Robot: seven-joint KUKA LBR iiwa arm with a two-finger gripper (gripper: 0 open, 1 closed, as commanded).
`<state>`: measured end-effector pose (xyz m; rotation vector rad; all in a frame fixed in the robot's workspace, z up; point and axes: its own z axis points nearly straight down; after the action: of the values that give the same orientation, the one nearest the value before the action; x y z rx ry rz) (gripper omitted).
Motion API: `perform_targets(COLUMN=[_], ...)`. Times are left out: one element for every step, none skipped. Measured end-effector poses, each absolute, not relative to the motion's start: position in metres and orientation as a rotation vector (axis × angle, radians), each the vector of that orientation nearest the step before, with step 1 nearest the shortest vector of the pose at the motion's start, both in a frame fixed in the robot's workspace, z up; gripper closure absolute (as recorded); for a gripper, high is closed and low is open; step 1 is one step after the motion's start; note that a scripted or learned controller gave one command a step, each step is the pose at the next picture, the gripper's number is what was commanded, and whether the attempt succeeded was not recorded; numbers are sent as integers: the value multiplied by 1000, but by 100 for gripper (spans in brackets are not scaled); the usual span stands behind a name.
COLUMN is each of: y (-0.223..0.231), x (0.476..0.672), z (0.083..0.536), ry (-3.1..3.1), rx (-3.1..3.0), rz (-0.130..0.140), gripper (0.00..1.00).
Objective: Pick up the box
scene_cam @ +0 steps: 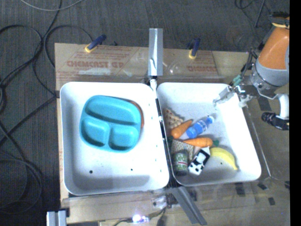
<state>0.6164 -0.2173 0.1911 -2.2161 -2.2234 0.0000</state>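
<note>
Box (pixel 200 161) — long axis slanting up-right.

My arm (pixel 275 55) is cut off at the frame's right edge. My hand (pixel 230 94) is small and blurred over the right bin (pixel 249 140), so finger state unreadable. Something brown under the blue tray (pixel 111 123) shows as a sliver at the tray's right rim; can't identify it. The small can (pixel 179 162) has a label too small to read. Printing on the cardboard (pixel 94 64) is blurred.
</note>
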Motion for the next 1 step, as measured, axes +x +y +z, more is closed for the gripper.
perform_targets(y=[-153], x=[650], z=[87], ry=[-2283], rx=[-2169], rz=[1], gripper=[0])
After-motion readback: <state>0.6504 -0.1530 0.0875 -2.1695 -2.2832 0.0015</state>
